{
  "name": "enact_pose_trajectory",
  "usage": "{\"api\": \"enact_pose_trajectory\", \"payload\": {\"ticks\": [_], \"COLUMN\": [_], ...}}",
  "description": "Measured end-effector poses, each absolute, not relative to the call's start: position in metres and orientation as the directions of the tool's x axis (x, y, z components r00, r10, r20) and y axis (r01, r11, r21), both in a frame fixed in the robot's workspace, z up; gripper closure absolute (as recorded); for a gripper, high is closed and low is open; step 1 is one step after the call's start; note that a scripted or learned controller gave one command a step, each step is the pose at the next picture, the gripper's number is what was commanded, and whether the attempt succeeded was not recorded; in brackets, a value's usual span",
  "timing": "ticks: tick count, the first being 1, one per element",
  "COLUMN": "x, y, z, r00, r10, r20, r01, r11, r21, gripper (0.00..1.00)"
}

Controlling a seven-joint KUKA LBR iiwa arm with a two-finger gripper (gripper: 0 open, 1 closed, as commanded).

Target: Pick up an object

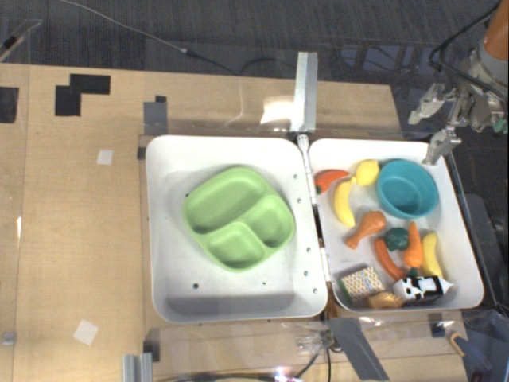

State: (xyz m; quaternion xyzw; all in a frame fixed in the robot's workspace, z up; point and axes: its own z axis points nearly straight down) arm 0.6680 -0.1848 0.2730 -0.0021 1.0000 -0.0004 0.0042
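The camera view looks down at a slant on a wooden bench (71, 237) holding two shallow white bins side by side. The left bin (167, 293) contains a green divided plate (238, 217) with three sections, lying near the bin's middle. The right bin (469, 281) is crowded with toy food. A teal bowl (406, 188) sits upright toward the far right corner. Just left of it lies a lemon (367, 171), touching the top of a banana (343, 200), and a red-orange piece (330, 179) lies near the bin's far left corner. A chicken drumstick (367, 228) lies in the middle. Nearer the camera are a sausage (388, 259), a piece of broccoli (397, 239), a carrot (414, 247) and a second banana (431, 254), packed close together. Along the near edge sit a patterned cracker box (360, 282), a black-and-white cow figure (421, 287) and a small tan piece (385, 299).

The gripper (445, 126) hangs at the far right corner of the right bin, over its rim and apart from all the toys. Whether it is open or closed cannot be told. Nothing is seen held in it.
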Motion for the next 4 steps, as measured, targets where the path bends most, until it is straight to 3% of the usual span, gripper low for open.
{"api": "enact_pose_trajectory", "payload": {"ticks": [1, 2, 3, 4], "x": [0.625, 0.577, 0.558, 0.564], "y": [-0.161, -0.119, -0.09, -0.089], "z": [0.158, 0.094, 0.09, 0.103], "r00": [-0.996, -0.994, -0.991, -0.99], "r10": [-0.088, -0.112, -0.132, -0.138], "r20": [0.002, -0.01, -0.018, -0.034], "r01": [-0.088, -0.112, -0.132, -0.138], "r11": [0.996, 0.994, 0.991, 0.99], "r21": [0.003, -0.002, -0.005, -0.007], "gripper": [0.0, 0.0, 0.0, 1.0]}}
